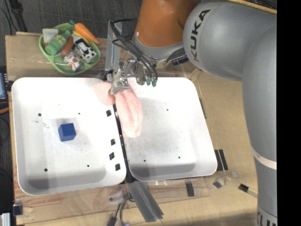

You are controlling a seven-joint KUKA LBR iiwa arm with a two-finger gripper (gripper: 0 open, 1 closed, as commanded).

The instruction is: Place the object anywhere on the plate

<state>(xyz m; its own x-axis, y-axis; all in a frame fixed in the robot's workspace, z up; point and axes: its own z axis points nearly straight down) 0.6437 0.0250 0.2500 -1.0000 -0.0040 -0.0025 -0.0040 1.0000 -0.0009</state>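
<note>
Fingers: gripper (120,82) pinching pink cloth (128,111), which dangles over the seam between bins. Risk: limp cloth swings or slips out. Can't see a plate.

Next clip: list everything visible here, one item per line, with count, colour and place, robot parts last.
white bins: two, white, side by side on the bench.
blue block: one, blue, lying in the left bin.
pink cloth: one, pale pink, hanging from the gripper over the divide between the bins, mostly above the right bin.
green bowl: one, green, on the bench behind the left bin, full of toy food including an orange carrot.
arm: one, grey with an orange band, reaching in from the right.
gripper: one, metallic, pinching the cloth's upper end.
</note>
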